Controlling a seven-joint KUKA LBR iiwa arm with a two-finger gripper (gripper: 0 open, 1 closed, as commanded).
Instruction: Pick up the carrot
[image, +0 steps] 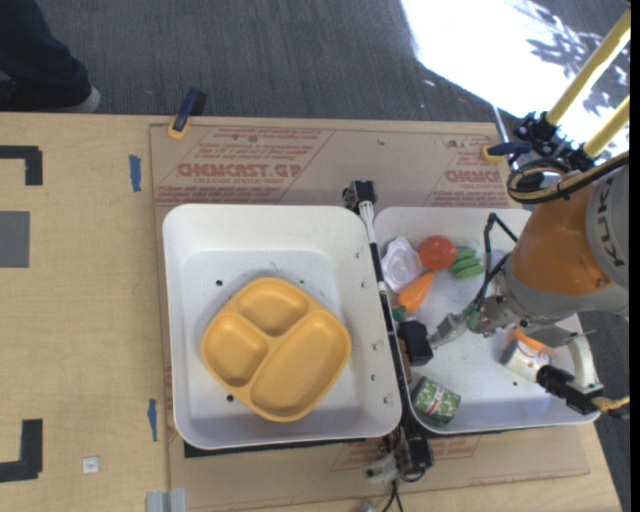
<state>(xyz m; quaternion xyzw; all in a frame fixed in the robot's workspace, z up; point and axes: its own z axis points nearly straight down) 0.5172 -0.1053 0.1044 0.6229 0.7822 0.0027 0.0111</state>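
Note:
The orange carrot (417, 290) lies in the right bin (480, 415) near its left wall, pointing toward the front. A white crumpled item (400, 263) and a red tomato (437, 251) sit just behind it. My gripper (447, 327) reaches in from the right and hangs low over the bin floor, a little in front of and to the right of the carrot, apart from it. The grey and orange wrist (555, 255) covers the bin's right part.
A green item (465, 265) lies right of the tomato. A black object (415, 343) and a green can (436, 398) are at the bin's front left, a white and orange piece (524, 353) under the wrist. The left bin (190, 300) holds a yellow divided plate (276, 346).

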